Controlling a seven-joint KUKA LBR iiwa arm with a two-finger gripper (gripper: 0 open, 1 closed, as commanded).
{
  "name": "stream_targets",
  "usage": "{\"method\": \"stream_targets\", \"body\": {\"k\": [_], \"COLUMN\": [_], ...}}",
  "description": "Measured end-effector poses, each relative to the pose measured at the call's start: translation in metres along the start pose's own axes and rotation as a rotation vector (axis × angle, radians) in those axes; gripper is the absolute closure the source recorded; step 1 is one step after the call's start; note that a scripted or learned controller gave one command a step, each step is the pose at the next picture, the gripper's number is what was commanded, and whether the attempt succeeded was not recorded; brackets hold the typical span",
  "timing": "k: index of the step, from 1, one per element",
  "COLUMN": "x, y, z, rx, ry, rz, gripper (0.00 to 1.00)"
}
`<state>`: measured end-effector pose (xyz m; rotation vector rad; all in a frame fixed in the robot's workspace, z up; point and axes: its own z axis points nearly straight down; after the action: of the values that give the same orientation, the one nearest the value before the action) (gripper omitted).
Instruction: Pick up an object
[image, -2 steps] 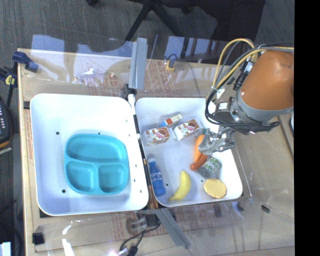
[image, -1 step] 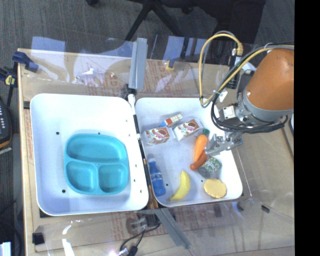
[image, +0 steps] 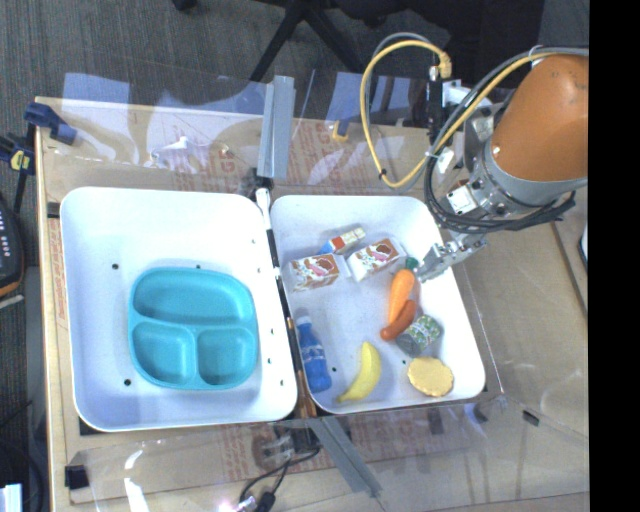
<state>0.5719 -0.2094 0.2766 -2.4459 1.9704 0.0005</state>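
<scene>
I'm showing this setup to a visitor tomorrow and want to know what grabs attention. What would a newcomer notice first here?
Probably the big orange and grey arm looming at the upper right, with yellow cable looping beside it. Next, the bright blue divided tray sitting alone in the left bin. Then the right bin's scatter of small things: a carrot, a banana, two small cartons and a blue bottle.

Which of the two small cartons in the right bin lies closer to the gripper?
The right-hand carton, beside the carrot's top; the other carton lies farther from the gripper.
</scene>
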Motion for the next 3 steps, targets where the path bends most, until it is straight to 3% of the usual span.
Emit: {"method": "stream_targets", "body": {"k": [1,2,3], "x": [0.006,-0.005,0.003], "y": [-0.057,-0.017,-0.048], "z": [0.001,0.005,0.018], "rx": [-0.001,-0.003,0.0], "ry": [-0.001,0.0,-0.001], "rz": [-0.099,-0.057,-0.276], "gripper": [1.0,1.0,1.0]}}
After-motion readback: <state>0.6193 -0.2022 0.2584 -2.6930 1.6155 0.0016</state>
